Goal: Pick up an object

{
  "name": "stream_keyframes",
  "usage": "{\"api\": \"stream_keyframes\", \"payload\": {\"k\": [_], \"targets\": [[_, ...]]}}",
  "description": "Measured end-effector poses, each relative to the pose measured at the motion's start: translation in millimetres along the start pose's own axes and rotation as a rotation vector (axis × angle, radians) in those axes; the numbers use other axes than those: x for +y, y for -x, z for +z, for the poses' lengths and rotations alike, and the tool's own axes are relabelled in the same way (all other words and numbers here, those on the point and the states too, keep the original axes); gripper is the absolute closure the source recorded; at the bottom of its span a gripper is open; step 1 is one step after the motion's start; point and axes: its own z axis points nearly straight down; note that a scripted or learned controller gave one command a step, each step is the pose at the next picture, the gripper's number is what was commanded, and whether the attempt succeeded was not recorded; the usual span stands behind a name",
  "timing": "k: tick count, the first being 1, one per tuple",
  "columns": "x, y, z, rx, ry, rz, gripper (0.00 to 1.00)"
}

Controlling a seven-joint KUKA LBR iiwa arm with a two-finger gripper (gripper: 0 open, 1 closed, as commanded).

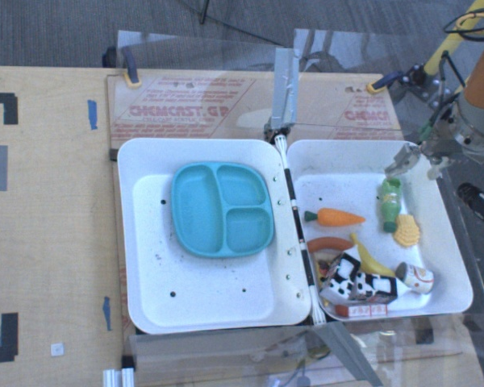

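Cardboard [185,107] behind bins reads roughly "CHEMCAST", faint red print; my gripper [414,158] hovers over right bin [456,256], finger state unclear.

Floor: grey carpet [64,14] is seen along the top, crossed by dark cables [226,22].
Bench: a pale wooden top [48,216] is marked with black corner marks [4,107] and blue tape strips [92,114].
Backing: a printed cardboard sheet [185,103] is laid under the bins.
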Motion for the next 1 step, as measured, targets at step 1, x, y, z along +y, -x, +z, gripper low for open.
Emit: {"api": "stream_keyframes", "payload": {"k": [1], "targets": [[22.2,9.7,95.3,0.004,0.006,0.062,0.00]]}}
